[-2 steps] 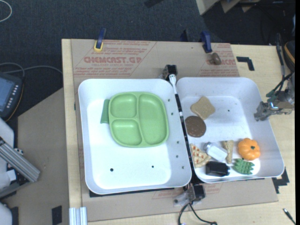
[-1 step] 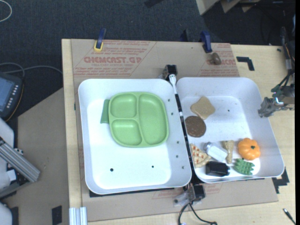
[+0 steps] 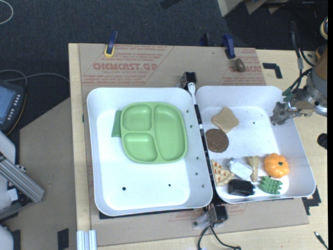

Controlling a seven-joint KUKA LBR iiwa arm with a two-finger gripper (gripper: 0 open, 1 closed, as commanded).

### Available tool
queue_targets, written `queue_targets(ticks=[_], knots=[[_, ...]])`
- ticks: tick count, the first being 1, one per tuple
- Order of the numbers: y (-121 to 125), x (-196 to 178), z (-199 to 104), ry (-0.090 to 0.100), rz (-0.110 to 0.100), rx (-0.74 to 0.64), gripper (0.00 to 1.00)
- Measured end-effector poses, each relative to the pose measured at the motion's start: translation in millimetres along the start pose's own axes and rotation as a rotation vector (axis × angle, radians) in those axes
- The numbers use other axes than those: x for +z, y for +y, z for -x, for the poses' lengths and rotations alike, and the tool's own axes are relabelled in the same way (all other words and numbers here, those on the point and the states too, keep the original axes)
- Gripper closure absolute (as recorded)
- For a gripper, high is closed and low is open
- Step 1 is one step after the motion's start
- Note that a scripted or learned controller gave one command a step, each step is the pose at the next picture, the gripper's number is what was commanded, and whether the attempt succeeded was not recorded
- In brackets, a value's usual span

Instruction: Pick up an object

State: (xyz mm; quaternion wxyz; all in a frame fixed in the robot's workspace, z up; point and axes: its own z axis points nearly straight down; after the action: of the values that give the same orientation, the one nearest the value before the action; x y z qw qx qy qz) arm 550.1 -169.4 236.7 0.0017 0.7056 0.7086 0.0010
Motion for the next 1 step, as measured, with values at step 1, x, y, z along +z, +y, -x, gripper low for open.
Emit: queue_targets(ticks=[1], knots=[[17.0,9.9,-46.4,0.002,-0.004,-0.001,1.0]])
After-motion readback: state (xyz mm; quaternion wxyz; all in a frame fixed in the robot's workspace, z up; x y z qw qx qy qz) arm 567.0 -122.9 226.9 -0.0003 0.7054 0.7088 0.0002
